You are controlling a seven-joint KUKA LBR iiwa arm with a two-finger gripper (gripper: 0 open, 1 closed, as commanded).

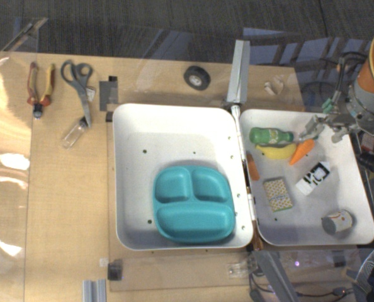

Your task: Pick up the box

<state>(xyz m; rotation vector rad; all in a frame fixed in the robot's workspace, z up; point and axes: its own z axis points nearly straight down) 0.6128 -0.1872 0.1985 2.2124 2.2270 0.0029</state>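
Right, arm's grey wrist with its orange band sits at the far right, over the back edge of the right shallow white bin [363,228]. The two-finger gripper [325,123] hangs above the bin's rear corner, just past the orange carrot-shaped toy [302,151] — whether its tips are spread or closed I cannot tell from this angle, and nothing visibly sits between them.

Target is most likely the small white box with black printing [314,177], lying flat and skewed near the middle of that bin, apart from its neighbours. Judgement: free space on its long sides makes it a fair top-down grasp, but the skew means the wrist needs rotating to match.

Clutter around it: green plastic bottle [270,135] lying on its side, touching a yellow banana toy [276,151]; a tan patterned square pad [278,194] nearer the centre divider; a grey cylinder [337,222] at the front.

Left white bin [130,168] holds a teal compartment tray [194,203] — probably the drop side, not relevant yet.

Pick not yet started, by the look of it.
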